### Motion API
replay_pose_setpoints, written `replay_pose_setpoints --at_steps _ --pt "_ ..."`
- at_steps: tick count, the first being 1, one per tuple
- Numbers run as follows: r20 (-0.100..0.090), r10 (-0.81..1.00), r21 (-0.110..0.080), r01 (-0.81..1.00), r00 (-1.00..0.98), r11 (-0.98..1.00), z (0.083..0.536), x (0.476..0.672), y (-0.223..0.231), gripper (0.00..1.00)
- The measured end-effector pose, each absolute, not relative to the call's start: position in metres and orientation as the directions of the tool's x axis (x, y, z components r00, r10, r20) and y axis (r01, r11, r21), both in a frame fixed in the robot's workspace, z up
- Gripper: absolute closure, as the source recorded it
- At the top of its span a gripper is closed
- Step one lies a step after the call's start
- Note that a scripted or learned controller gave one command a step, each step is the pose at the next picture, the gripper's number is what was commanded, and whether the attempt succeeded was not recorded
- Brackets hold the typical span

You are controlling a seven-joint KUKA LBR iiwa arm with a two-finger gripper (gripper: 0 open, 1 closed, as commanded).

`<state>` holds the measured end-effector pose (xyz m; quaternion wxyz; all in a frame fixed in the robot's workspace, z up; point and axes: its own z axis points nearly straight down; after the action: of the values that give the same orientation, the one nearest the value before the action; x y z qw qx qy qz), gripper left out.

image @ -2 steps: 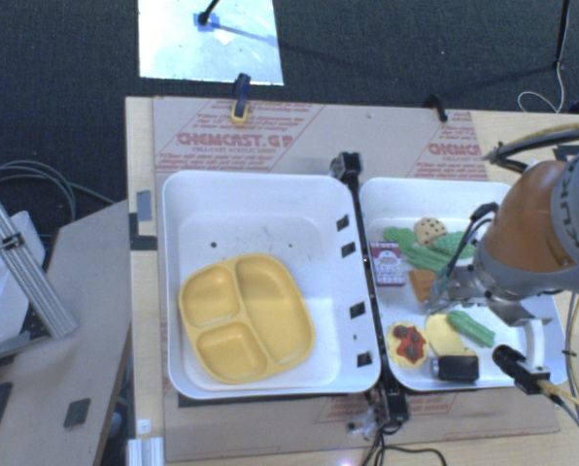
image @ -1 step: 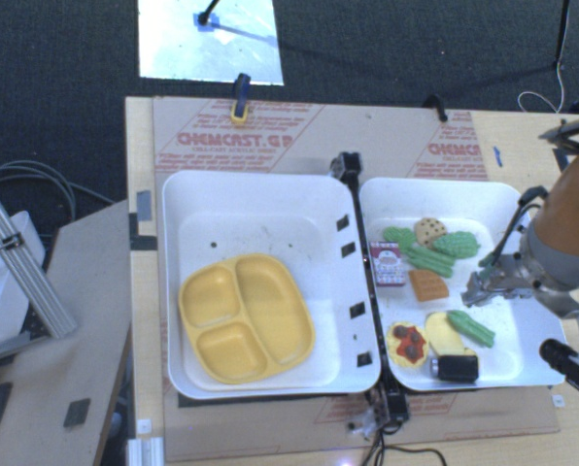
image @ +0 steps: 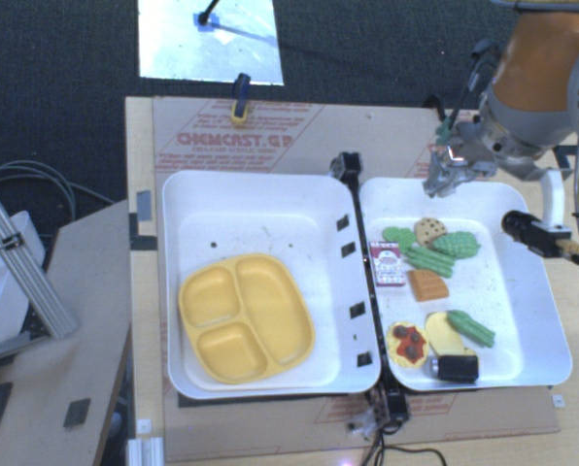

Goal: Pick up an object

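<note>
Hovering over the far edge of the right bin [image: 537, 289], near its far-left corner: gripper [image: 443, 179], jaw state not discernible. Holding nothing visible between the fingers. Lying just nearside of the gripper, apart from it: round cookie [image: 428, 230], flanked by green vegetable pieces [image: 443, 248]. Resting farther toward the near edge: red card [image: 387, 263], orange block [image: 428, 284], pizza slice [image: 407, 344], black block [image: 457, 367]. Sitting in the left bin [image: 207, 197]: yellow divided tray [image: 245, 315].

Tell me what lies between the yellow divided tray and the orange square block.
In the camera view: the bins' shared wall and a small red-and-white box.
</note>
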<state>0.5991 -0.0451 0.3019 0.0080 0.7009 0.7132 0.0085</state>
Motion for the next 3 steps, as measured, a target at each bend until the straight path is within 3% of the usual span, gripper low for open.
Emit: replay_pose_setpoints --at_steps 1,2,3 --pt "0.004 1.0 0.005 1.0 -0.015 0.015 0.345 0.54 0.048 1.0" --pt "0.006 1.0 0.012 1.0 -0.014 0.014 0.44 0.527 0.125 1.0" --pt "-0.003 1.0 -0.015 1.0 -0.009 0.009 0.266 0.518 0.175 1.0"
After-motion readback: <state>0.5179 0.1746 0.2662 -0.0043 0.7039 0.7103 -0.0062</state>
